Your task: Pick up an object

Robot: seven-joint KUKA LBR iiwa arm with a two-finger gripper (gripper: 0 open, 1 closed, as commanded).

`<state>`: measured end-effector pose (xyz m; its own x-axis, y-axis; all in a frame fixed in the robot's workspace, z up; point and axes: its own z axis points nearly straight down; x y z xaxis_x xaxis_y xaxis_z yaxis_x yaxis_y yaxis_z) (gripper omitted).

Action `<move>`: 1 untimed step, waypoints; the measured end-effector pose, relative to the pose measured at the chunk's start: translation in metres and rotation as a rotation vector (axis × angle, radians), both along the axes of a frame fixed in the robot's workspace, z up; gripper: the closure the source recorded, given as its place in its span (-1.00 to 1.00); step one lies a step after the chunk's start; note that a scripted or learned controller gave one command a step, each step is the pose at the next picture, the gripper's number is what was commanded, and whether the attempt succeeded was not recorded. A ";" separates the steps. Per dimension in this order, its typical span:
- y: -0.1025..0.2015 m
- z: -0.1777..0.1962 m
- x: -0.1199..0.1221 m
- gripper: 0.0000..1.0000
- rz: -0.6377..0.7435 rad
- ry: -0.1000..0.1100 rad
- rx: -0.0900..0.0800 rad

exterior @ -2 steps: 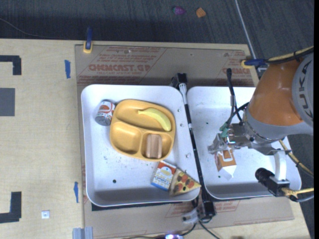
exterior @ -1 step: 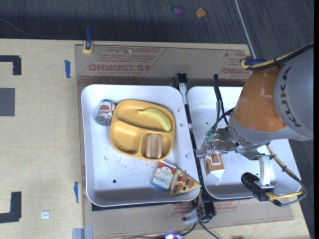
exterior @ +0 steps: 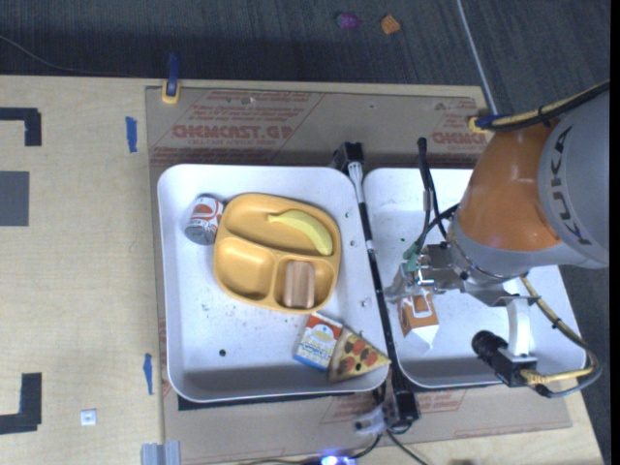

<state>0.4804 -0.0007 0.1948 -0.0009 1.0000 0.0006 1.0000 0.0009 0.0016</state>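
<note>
My gripper (exterior: 417, 284) hangs low over the left part of the right bin (exterior: 542, 371), under the grey arm with the orange band. A small orange and white carton (exterior: 419, 320) lies directly below it, its top edge hidden by the gripper body. In the left bin (exterior: 184, 356) a yellow divided plate (exterior: 242, 264) holds a banana (exterior: 302, 227) and a brown block (exterior: 297, 284). Beside the plate's upper left lies a small can (exterior: 203, 219). A little box (exterior: 317, 342) and a toy pizza slice (exterior: 358, 355) rest near that bin's front right corner.
A black divider with cables (exterior: 373, 260) runs between the two bins. A black cylinder on the arm (exterior: 499, 355) and a yellow cable (exterior: 557, 384) hang over the right bin's front. Brown cardboard (exterior: 291, 124) lies under both bins.
</note>
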 end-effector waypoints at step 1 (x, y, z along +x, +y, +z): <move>0.006 0.013 0.008 1.00 0.000 -0.001 -0.001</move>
<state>0.4884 0.0053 0.2074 -0.0007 1.0000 -0.0006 1.0000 0.0007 0.0027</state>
